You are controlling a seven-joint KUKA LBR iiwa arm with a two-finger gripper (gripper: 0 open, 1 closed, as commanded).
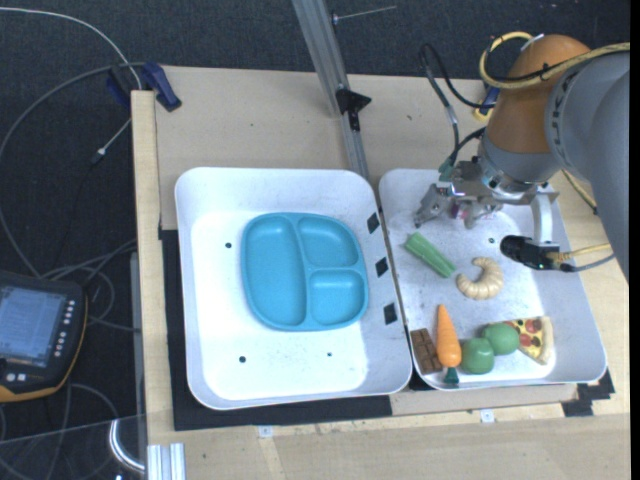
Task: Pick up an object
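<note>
Far to the left of my gripper (455, 206) sits the blue plate (303, 270) in the left bin (200, 298), and the nearest thing, the green bean (430, 254), lies just below and a little left of the fingertips, with the croissant (481, 278) below to their right. To do this well I would drop straight onto the bean and close across its narrow width. The arm (530, 118) reaches in from the right, wrist bent down over the right bin (400, 193), and I cannot tell how the gripper is set.

Wood bench (250, 98): L bin (200, 268) + R bin (570, 318), side by side
</note>
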